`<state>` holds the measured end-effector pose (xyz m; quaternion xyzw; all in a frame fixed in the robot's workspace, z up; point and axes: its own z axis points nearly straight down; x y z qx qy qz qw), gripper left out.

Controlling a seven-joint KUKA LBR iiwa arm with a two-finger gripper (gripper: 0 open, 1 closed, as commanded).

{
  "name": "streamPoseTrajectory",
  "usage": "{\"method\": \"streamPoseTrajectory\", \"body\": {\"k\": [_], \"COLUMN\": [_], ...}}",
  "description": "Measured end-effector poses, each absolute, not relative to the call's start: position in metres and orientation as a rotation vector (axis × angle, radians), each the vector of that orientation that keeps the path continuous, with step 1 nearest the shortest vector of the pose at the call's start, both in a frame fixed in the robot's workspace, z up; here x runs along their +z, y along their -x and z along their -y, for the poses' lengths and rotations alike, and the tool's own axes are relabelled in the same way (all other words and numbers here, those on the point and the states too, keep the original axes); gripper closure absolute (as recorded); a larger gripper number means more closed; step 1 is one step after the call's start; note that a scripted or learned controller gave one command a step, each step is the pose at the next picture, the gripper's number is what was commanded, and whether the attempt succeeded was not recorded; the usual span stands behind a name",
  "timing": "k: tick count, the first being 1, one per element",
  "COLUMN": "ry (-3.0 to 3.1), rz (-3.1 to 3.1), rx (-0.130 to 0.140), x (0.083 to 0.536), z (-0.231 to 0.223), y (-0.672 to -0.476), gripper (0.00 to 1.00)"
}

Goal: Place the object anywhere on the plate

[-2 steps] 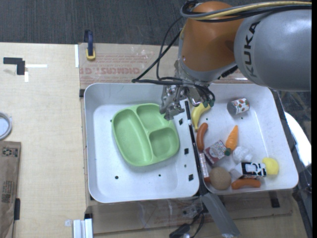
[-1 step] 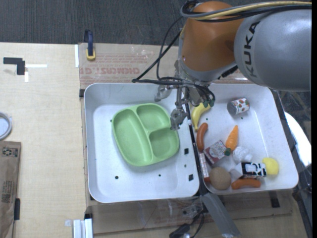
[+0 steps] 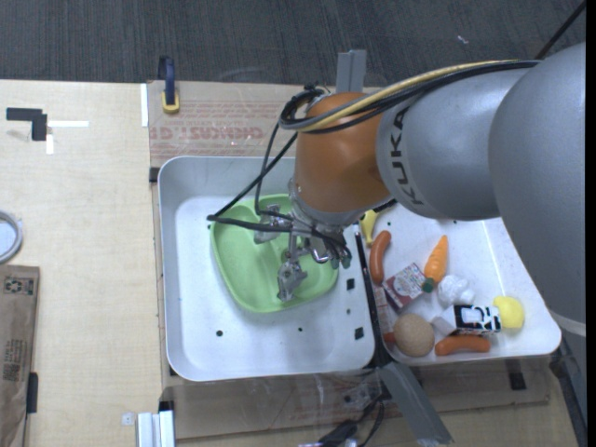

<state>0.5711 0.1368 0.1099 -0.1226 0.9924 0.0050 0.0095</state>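
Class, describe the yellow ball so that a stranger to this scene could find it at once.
Start at the right white bin, the one crowded with small items. Go to its far right side, beside the black-and-white item. The yellow ball sits there: round and plain bright yellow, unlike the long orange carrot and the brown egg-shaped item.

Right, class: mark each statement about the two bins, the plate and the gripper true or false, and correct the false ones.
1. The green plate lies in the left bin. True.
2. The gripper is above the right bin. False: it is over the plate.
3. A carrot lies in the right bin. True.
4. The plate is red. False: it is green.
5. A lemon lies on the plate. False: it is in the right bin.
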Motion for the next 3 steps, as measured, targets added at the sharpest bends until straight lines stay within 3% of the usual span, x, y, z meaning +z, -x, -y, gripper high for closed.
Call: {"method": "streamPoseTrajectory", "body": {"k": [1,2,3], "ry": [0.297,-0.539,-0.796], "rz": [-3.087,-3.072,-3.036], "rx": [0.012,0.015,0.000], "x": [0.104,0.101,0.139], "z": [-0.136,-0.159,-0.127], "y": [-0.524,-0.501,-0.514], "gripper": [0.00,0.00,0.00]}}
